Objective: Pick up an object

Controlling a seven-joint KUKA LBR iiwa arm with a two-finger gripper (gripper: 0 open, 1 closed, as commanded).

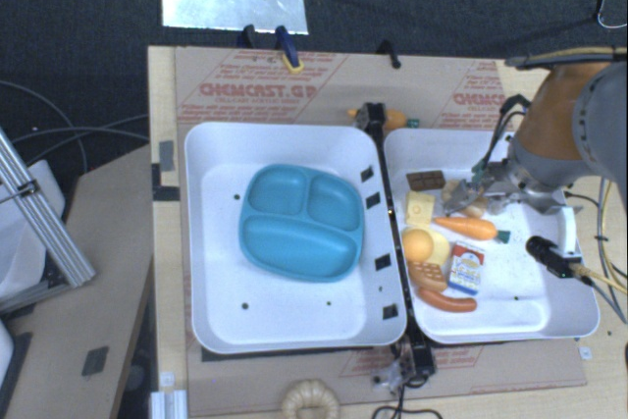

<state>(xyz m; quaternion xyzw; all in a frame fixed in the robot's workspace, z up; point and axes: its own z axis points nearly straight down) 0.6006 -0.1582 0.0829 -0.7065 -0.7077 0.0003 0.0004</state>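
The gripper point(463, 202) hangs low in the right bin point(569, 309), its fingers too blurred to tell whether apart or together; a carrot point(467, 228) lies just below it, long axis running left to right. That bin also holds a brown block point(425, 180), cheese point(420, 209), an egg point(418, 244), a sausage point(446, 301) and a small carton point(466, 270), while the left bin point(211, 211) holds a blue divided plate point(301, 221).

The arm point(579, 128) is cut off by the right edge. Its tool point(463, 202), just above the carrot point(468, 228), is too blurred to read the fingers.
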